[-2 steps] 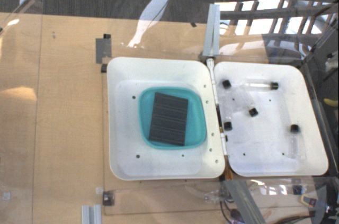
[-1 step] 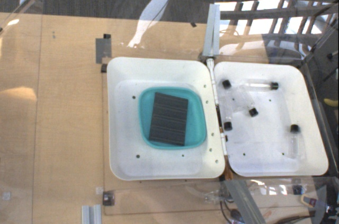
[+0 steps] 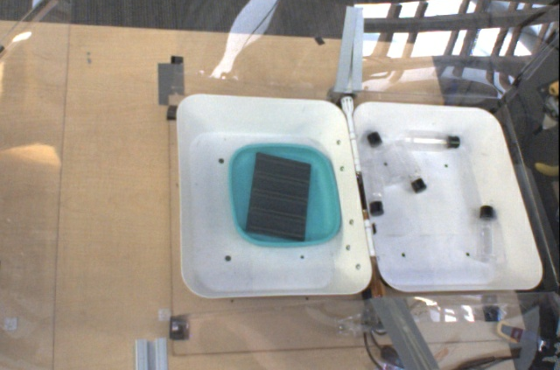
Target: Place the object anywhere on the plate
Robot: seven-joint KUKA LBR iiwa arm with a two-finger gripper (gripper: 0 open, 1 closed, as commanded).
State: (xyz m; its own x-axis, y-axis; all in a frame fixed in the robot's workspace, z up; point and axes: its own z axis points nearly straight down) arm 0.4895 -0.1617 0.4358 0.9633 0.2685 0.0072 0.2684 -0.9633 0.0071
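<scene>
Two white bins side by side on the wooden counter (image 3: 96,211), dark ribbed object already sitting on the teal plate.

Left bin (image 3: 201,259) holds the teal plate (image 3: 325,202), a rounded square one, and the dark ribbed object (image 3: 279,197) lies flat on it, pretty much centered and turned slightly off square. Right bin (image 3: 516,263) has a few small black pieces (image 3: 418,184) scattered around, plus what look like clear tubes with black caps, hard to make out against the white. Further back there's a metal frame (image 3: 455,18) at the upper right and dark ridged flooring behind the counter. No readable brands or writing anywhere. Pincer state: can't tell.
</scene>
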